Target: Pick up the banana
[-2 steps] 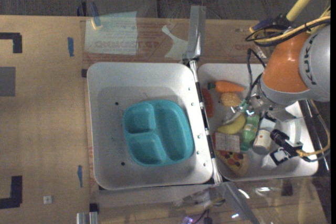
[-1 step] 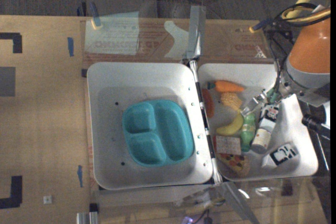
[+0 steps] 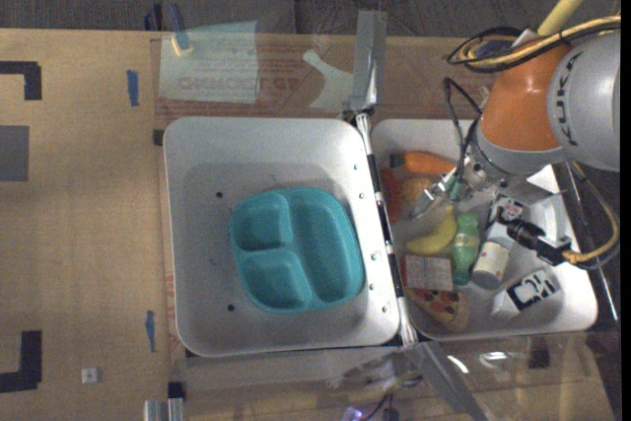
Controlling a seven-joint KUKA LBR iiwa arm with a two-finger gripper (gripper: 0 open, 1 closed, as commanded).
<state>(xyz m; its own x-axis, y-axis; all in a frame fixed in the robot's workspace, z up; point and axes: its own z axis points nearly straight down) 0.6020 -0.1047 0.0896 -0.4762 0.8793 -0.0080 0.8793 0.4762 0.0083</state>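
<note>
Where toys crowd, banana (image 3: 435,235) yellow, curved

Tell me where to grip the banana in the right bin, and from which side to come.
Probably its middle, from straight above. The banana lies flat and curved, one end by the green bottle, and toys crowd it all round, so a side approach looks blocked. Set the gripper fingers across its narrow width; that seems the safest bet.
</note>
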